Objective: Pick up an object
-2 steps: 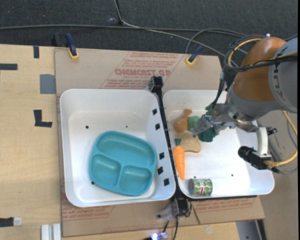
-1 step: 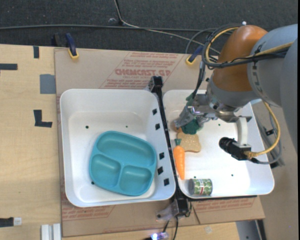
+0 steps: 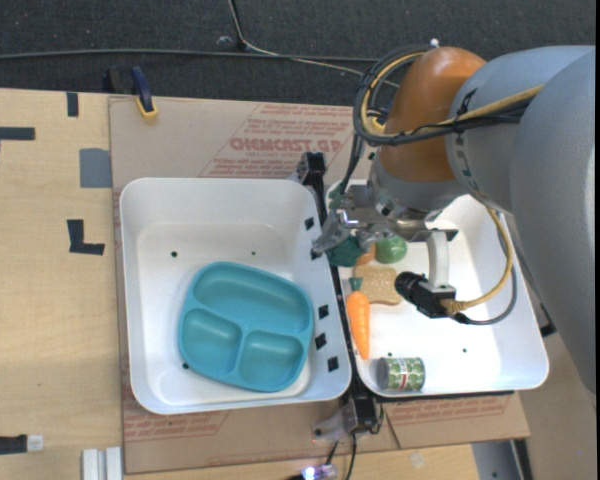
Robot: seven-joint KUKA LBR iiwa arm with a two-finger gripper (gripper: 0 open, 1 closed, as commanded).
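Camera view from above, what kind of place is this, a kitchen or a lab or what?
Most likely a robotics lab bench set up for grasping trials. A grey and orange robot arm reaches over two white bins on a cardboard sheet, with toy food such as a carrot and a small can.

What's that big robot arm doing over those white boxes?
The robot arm is leaning over the right bin, trying to pick something up. Its gripper is down near a green thing and a tan toy. A carrot and a small can lie nearby. The left bin holds a blue divided plate.
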